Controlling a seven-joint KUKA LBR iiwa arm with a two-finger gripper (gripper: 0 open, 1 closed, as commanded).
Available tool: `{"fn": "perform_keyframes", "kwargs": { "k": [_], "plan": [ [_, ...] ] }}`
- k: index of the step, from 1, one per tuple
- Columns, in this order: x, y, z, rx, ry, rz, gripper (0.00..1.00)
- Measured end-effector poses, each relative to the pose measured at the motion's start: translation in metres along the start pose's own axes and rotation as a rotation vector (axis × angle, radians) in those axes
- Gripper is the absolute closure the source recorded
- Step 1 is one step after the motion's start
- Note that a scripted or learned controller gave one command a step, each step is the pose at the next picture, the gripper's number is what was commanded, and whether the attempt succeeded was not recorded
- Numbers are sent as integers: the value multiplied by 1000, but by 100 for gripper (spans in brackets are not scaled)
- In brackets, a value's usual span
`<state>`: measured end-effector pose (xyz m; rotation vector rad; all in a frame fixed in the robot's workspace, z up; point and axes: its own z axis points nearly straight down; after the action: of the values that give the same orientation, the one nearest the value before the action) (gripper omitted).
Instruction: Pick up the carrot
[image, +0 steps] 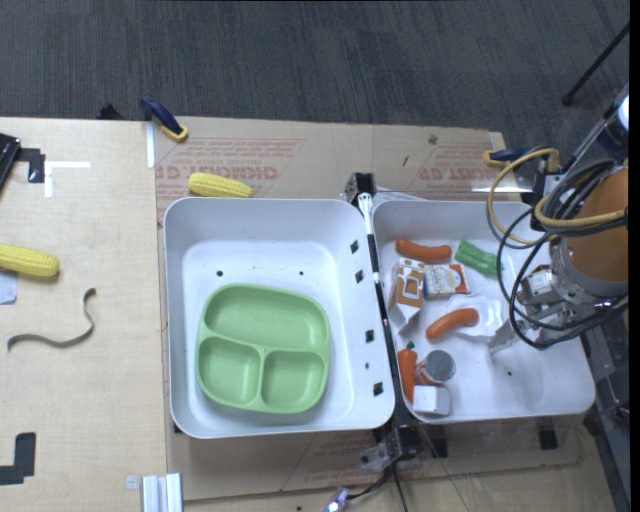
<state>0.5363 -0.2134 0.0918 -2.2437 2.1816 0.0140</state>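
Carrot (407, 372): lying in right bin (560, 395), by its left wall, beside a small can (437, 367)
Gripper (503, 340): low over right bin, apart from carrot
Jaws: cannot tell
Writing: red letters on cardboard (300, 160), too blurry to read

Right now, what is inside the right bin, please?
The right bin holds two sausages, a green piece, a snack packet, a small can, a white block and the carrot. The carrot's lower end is covered by the can and block.
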Motion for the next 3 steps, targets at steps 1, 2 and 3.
{"fn": "perform_keyframes", "kwargs": {
  "k": [1,2,3],
  "plan": [
    [-82,54,2,-2,10,-28,0],
    [-6,37,0,3,11,175,0],
    [-44,-30,0,6,10,411,0]
  ]
}}
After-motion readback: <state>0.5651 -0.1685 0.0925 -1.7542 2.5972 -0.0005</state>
